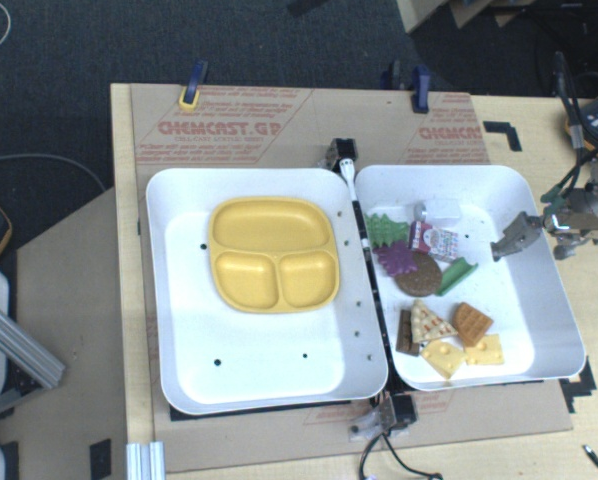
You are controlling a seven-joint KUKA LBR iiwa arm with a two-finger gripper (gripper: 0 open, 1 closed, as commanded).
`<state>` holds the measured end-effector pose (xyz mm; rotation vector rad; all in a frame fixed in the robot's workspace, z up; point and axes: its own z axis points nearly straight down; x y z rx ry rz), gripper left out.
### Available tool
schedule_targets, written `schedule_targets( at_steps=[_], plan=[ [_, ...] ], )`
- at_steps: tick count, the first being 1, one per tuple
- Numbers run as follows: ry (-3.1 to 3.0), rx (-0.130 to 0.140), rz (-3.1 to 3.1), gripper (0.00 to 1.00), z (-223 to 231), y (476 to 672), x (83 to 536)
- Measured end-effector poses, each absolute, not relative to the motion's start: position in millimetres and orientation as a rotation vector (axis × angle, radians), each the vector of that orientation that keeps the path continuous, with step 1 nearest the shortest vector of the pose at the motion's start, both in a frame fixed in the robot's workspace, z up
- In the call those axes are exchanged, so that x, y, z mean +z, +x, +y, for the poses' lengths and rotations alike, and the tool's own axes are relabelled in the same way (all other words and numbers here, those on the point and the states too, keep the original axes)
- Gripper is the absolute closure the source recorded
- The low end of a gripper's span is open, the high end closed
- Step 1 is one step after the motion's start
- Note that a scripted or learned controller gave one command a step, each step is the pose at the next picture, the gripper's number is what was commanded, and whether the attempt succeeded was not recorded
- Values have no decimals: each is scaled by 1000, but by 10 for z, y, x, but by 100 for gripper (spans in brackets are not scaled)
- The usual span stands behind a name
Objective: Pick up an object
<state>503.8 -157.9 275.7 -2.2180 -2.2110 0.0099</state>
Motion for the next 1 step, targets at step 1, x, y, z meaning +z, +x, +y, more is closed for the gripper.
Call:
schedule_targets(
  at_steps=[1],
  plan=[
    [-2222, 0, -2222, 0, -1577, 5059, 2814]
  ],
)
